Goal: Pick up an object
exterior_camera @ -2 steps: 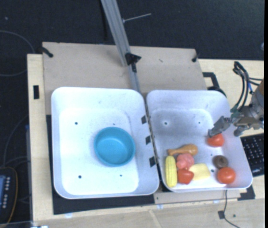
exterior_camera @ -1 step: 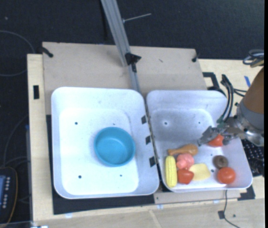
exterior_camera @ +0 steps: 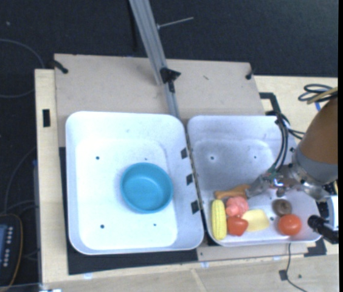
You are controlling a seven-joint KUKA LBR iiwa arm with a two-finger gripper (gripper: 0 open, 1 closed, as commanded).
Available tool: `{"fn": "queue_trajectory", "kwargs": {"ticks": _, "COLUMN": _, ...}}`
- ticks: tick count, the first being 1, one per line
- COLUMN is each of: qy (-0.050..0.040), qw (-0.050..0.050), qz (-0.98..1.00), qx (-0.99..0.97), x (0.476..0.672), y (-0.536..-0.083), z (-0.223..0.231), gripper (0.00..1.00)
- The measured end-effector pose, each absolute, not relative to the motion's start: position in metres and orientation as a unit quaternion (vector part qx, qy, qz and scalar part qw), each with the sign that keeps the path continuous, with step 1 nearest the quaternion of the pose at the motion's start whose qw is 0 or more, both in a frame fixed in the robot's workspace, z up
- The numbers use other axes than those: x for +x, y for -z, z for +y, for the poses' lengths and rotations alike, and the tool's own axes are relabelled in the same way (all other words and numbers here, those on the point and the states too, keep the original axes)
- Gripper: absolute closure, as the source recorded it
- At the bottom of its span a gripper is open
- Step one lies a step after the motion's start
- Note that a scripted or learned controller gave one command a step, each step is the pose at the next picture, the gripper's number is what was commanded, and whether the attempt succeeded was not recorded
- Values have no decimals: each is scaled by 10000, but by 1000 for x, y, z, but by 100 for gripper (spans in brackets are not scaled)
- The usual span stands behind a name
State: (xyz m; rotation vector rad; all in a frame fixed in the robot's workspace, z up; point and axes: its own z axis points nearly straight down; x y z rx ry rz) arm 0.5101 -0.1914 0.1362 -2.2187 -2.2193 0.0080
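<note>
The right bin [exterior_camera: 232, 139] holds several toy foods along its near edge: a yellow corn cob [exterior_camera: 218, 218], a pink piece [exterior_camera: 237, 205], a red piece [exterior_camera: 237, 226], a pale yellow block [exterior_camera: 256, 219], an orange carrot-like piece [exterior_camera: 231, 193], a brown round piece [exterior_camera: 282, 207] and a red tomato [exterior_camera: 289, 224]. My gripper [exterior_camera: 276, 185] hangs low over the bin's right part, just above the brown piece and right of the carrot-like piece. The wrist hides its tips.
The left bin [exterior_camera: 92, 139] holds a blue bowl [exterior_camera: 146, 187] near its middle. A grey metal pole [exterior_camera: 153, 47] slants from the top down to the gap between the bins. Cables lie at the right by the arm [exterior_camera: 320, 139].
</note>
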Motion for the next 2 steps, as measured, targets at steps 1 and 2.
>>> {"fn": "queue_trajectory", "kwargs": {"ticks": 1, "qy": -6, "qw": -21, "qz": -7062, "qx": -7080, "x": 511, "y": -99, "z": -193, "gripper": 0}}
{"fn": "queue_trajectory", "kwargs": {"ticks": 2, "qy": 25, "qw": -51, "qz": -7038, "qx": -7103, "x": 513, "y": -114, "z": -194, "gripper": 100}}
